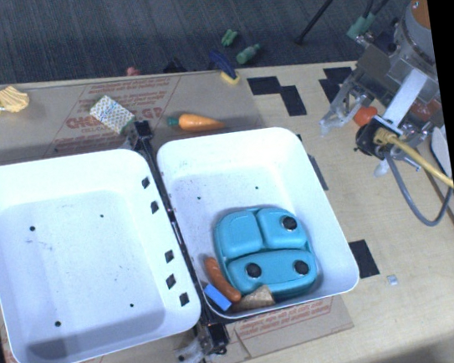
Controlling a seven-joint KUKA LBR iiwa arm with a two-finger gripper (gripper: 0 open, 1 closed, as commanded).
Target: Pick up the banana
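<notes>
- We cannot pick out the banana for certain; the likeliest candidate is a pale yellow thing [12, 100] at the bench's far-left corner, outside the left bin [1, 252];
- the right bin [319, 205] holds a blue tray [264, 251], which may hide things;
- a carrot [197, 122] lies behind it;
- the gripper [343, 110] hangs well right of both bins; we cannot tell its opening; we judge the approach unbegun, needing a long leftward reach.

You can see red printing on the cardboard sheet [58, 125] under the bins, too blurred to read.
</notes>
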